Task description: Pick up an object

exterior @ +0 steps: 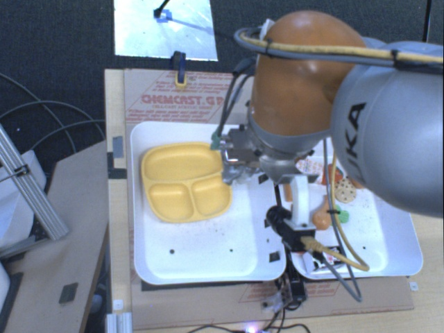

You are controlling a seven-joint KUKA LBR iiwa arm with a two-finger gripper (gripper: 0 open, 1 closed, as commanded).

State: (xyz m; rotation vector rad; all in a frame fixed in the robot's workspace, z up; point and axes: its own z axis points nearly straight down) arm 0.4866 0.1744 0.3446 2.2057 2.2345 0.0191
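A yellow plate with three compartments lies in the left white bin, toward its back left. My gripper hangs low at the plate's right rim, under the big orange-and-grey wrist, which hides most of it. In the right bin a small orange piece with a green tip lies beside a round speckled biscuit-like thing. A red-and-white item peeks out from under the arm.
The arm covers most of the right bin's back half. A brown printed cardboard sheet lies behind the bins, with a blue-and-yellow clamp on its far edge. A shiny metal sheet sits further back.
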